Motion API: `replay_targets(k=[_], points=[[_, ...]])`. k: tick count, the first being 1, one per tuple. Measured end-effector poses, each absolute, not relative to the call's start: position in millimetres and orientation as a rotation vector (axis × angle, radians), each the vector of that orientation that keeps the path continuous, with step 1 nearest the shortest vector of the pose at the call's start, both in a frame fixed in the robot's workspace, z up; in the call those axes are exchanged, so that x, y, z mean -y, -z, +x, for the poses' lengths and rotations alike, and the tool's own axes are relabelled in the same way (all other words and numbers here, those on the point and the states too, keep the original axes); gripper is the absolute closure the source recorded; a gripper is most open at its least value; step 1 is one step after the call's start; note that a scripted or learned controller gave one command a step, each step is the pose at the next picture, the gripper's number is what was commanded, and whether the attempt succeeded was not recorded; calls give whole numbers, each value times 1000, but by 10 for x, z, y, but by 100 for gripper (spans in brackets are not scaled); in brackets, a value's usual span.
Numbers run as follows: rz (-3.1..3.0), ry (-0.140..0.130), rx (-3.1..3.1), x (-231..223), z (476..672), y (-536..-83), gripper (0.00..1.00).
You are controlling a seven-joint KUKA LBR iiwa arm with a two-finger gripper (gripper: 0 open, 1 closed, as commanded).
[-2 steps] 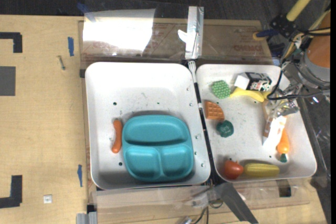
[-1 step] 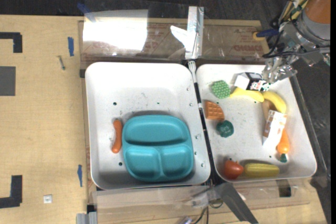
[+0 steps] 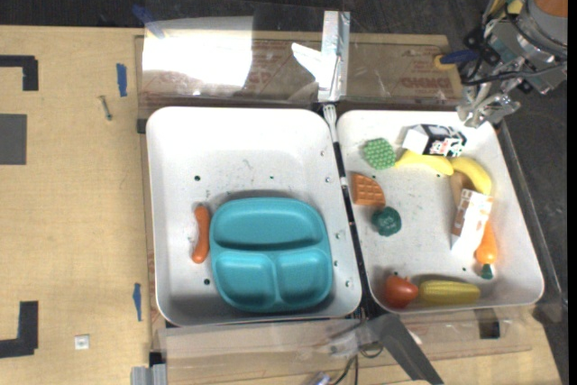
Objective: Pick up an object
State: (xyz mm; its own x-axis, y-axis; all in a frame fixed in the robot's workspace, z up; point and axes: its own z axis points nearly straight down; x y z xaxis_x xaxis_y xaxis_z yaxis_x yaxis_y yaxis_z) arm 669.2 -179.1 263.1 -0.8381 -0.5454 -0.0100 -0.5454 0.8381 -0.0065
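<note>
Nearest us, along the front of the right bin [image 3: 532, 284], we see a red tomato [image 3: 399, 289] touching a yellow corn cob [image 3: 449, 290], and in the left bin [image 3: 171, 158] a teal divided tray [image 3: 269, 253] with an orange sausage [image 3: 200, 233] beside it. Farther back in the right bin lie a dark green ball [image 3: 388, 222], a waffle [image 3: 367, 191], a carton [image 3: 471, 216], a banana [image 3: 455, 169] and a black-and-white box [image 3: 435, 141]. Beyond them the gripper [image 3: 484, 112] hangs over the bin's far right corner holding nothing; we cannot tell its finger state, and we judge it is in the approach step, needing to descend onto the nearby box or banana.

Open floor mid right bin [image 3: 534, 279], toys [image 3: 448, 165] around its edges.
</note>
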Motion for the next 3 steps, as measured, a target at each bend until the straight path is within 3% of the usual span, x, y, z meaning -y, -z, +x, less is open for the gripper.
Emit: replay_targets(k=[2, 3], points=[[-1045, 10, -2940, 1835, 6712, -2865, 100], [-1117, 7, -2926, 2217, 6683, -3030, 100]])
